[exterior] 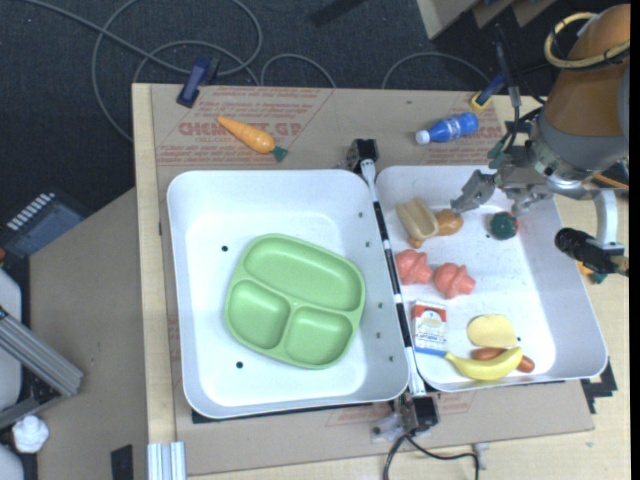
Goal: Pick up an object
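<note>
While frame crops arm (590, 78), pincer (497, 196) gapes

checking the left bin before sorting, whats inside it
A green divided tray lies inside the left bin, its three compartments holding nothing. Bare white floor shows around it with small dark spots. The floor beneath the tray is covered, so unseen.

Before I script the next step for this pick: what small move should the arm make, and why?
Probably lower the gripper straight down. Its fingers stand spread with nothing between them, above the right bin, between the hot dog and the small green ball. A slight shift toward either would likely centre it first.
</note>
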Action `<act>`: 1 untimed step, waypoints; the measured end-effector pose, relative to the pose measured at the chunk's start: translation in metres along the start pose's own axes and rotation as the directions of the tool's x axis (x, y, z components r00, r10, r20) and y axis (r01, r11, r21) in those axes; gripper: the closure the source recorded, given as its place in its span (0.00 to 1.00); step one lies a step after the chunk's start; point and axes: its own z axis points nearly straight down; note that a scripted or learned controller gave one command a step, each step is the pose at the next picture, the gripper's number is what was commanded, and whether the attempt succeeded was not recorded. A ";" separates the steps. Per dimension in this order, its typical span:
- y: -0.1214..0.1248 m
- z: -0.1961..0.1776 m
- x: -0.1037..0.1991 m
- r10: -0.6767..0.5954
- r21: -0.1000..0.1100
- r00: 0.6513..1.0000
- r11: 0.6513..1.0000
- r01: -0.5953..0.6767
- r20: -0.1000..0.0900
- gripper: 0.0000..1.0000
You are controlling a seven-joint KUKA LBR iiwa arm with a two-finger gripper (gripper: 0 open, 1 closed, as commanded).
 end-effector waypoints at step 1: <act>-0.018 0.122 -0.007 0.000 0.001 1.000 1.000 0.000 0.000 0.00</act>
